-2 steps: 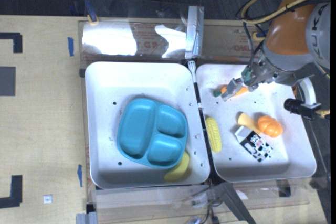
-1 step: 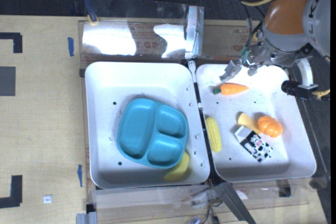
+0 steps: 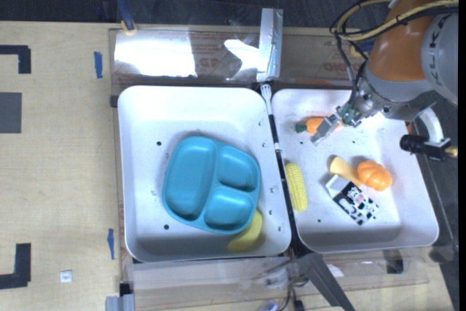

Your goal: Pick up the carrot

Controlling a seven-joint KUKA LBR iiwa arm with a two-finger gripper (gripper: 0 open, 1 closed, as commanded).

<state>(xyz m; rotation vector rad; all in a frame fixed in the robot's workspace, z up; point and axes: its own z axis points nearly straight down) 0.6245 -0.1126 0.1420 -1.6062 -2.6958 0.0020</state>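
Camera view: gripper (image 3: 328, 129) low in right bin (image 3: 415, 229), at the carrot (image 3: 313, 125) (orange, green-tipped). Touching it. Finger spread: cannot tell.

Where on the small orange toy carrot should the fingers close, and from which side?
Probably across the small orange toy carrot's orange middle, coming from above. It lies flat in the right white bin, green end pointing left, so its narrow width suits the gripper.

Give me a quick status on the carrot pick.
Two-finger gripper down in the right white bin, at the small orange carrot; grasp unconfirmed. Yellow corn cob and orange squash toy nearby, apart.
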